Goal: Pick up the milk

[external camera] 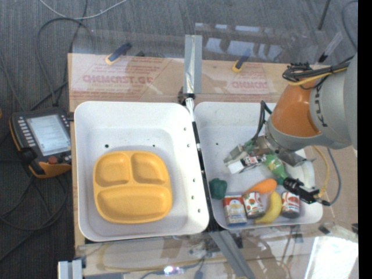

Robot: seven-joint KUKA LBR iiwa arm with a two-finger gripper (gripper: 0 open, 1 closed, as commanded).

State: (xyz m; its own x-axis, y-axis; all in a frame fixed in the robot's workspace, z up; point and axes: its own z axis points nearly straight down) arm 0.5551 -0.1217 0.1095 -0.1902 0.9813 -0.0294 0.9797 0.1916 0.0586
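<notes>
Two-finger gripper [251,156] low in the right white bin [221,121], touching the small white milk carton [247,162] (finger spacing: cannot tell); orange carrot [263,186] just below.

Two bins side by side on the bench — left bin [87,127] holding a divided tray [132,186] toward its near half. In the right bin [226,121]: arm [308,112] reaching in from the right, gripper [251,154] low over the bin's middle. Along the near wall, left to right — small cup [218,187], milk [234,209], second carton [252,204], banana [269,208], can [290,204]. Carrot [261,186] just behind the carton and banana. Teach pendant [42,139] left of the bench.
</notes>
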